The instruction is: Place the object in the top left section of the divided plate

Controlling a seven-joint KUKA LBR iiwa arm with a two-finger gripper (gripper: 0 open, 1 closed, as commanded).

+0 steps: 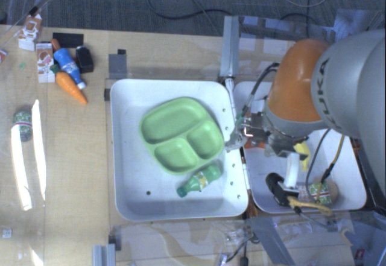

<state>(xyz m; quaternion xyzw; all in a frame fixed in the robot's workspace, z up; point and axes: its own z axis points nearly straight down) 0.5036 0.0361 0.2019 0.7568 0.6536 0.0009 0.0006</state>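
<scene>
One green bottle point(200, 181) lying flat, cap toward lower left.

The light is bright and even, coming from above. The white bin point(123, 156) on the left shines clean, with only soft, pale shadows under the green plate point(181, 132). Long white streaks of glare lie on the bench point(72, 156) at the left of the frame. The big grey arm point(356, 78) at the right looks blurry.
</scene>
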